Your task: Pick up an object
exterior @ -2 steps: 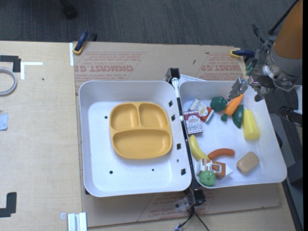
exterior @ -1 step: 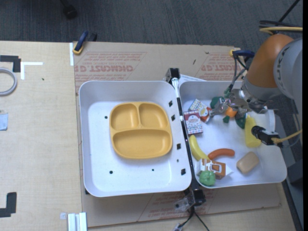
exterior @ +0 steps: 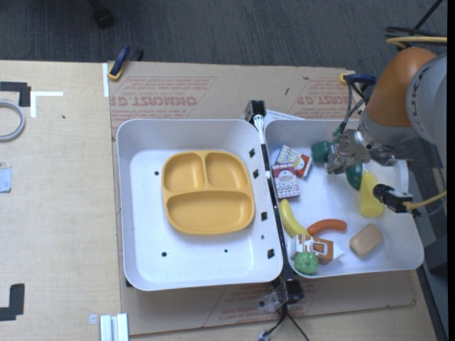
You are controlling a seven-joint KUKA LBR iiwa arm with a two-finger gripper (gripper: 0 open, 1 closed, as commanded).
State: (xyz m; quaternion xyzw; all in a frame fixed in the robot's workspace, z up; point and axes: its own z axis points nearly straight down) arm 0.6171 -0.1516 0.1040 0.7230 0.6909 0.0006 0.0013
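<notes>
My gripper (exterior: pixel 343 160) hangs low over the far right part of the right bin (exterior: pixel 398 261). A dark green piece (exterior: pixel 320 150) lies just to its left, and another green piece (exterior: pixel 354 178) sits right under its near side, next to a yellow bottle-like thing (exterior: pixel 369 197). Whether either green piece is between the fingers is hidden by the wrist. Also in this bin lie two small printed cartons (exterior: pixel 287 170), a banana (exterior: pixel 290 219), an orange-red sausage (exterior: pixel 327 226), a tan block (exterior: pixel 366 241), a white and orange carton (exterior: pixel 318 246) and a green round thing (exterior: pixel 306 263).
The left bin (exterior: pixel 135 212) holds a yellow divided plate (exterior: pixel 208 191). Both bins rest on cardboard (exterior: pixel 185 94) on the pale bench. The bins' shared wall (exterior: pixel 269 190) runs between plate and cartons. The grey arm with its orange band (exterior: pixel 398 84) comes in from the right.
</notes>
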